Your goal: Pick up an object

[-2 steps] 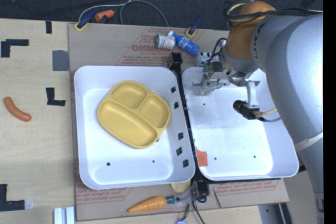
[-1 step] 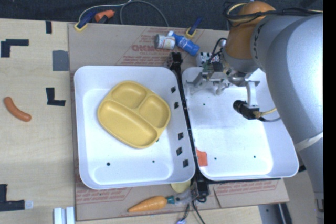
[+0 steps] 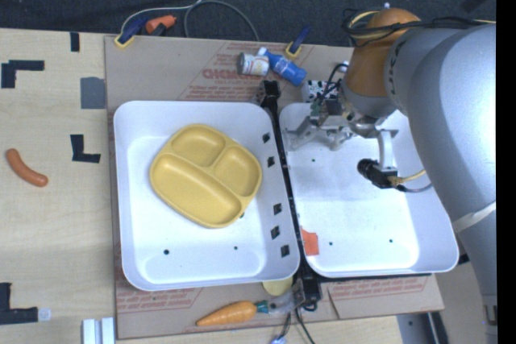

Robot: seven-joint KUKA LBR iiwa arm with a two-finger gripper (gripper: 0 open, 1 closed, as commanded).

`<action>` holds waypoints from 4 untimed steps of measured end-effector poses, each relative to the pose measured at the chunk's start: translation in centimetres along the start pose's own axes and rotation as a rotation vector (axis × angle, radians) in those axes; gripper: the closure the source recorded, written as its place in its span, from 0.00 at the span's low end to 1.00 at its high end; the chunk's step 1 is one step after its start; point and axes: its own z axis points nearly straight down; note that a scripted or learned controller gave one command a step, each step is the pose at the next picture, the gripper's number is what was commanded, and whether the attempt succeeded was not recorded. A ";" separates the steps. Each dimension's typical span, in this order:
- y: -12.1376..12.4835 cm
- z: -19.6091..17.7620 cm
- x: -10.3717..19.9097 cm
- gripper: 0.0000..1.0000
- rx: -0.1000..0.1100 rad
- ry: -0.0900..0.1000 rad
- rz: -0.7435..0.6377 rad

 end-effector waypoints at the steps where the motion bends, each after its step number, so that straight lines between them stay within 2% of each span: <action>1: 1.4 -0.1 -2.0 0.00 -0.001 0.002 0.001; 2: 0.9 0.0 0.4 0.00 0.000 0.000 -0.001; 3: -1.1 -0.1 0.0 0.00 -0.002 0.000 0.000; 4: 0.9 0.0 0.5 0.00 0.000 0.001 0.000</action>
